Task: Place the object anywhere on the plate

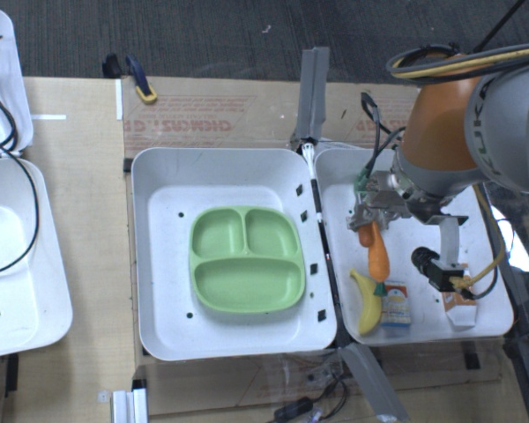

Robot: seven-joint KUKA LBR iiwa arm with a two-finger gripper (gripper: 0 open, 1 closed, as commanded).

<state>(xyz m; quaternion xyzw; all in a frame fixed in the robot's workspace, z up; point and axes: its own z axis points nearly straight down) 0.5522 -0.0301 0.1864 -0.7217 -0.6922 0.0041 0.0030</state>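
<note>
The arm's jaws [368,227] hang over the right white bin [344,192], closed on the top end of an orange plastic carrot [377,256] pointing down from them. A yellow toy banana [367,302] and small carton [395,307] lie below the jaws, while the green divided plastic plate [246,260] sits well to their left in the left white bin [159,236].

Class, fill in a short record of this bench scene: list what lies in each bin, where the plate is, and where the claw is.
left bin: green plate, three compartments, nothing on it
right bin: carrot, banana, small carton
carrot: upright end at the claw, touching it; grip unclear
banana: beside the carton, below the carrot
arm: over the right bin
task state: nothing on the plate yet
</note>
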